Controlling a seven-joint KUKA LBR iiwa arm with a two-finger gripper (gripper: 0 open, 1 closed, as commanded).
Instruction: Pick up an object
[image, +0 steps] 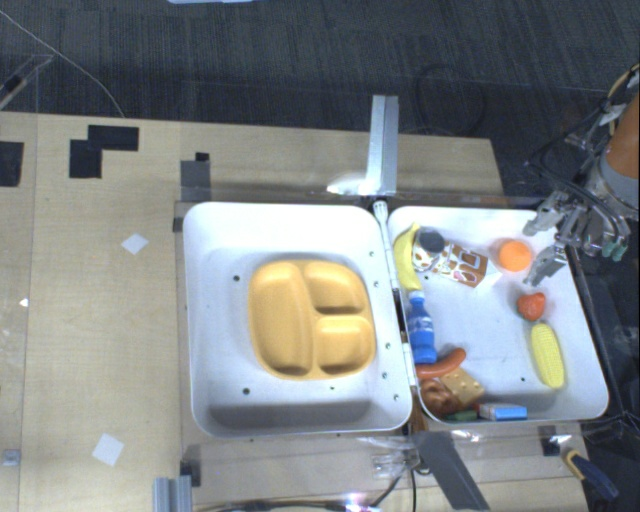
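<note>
Corn cob (546, 355), one, lies by the right bin's (590, 400) right rim, with bare floor left of it. The jaws (555, 243) hang released above the far right corner, gripping nothing. One yellow tray (310, 317) sits in the left bin (215, 300).

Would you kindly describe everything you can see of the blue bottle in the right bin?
The blue bottle lies on its side in the right bin, close to that bin's left wall. It looks like translucent blue plastic with a white cap at its upper end and a pale label band around the middle. Its long axis runs roughly parallel to the wall. The yellow banana lies just above its cap, and the sausage sits at its lower end, seemingly touching.
</note>
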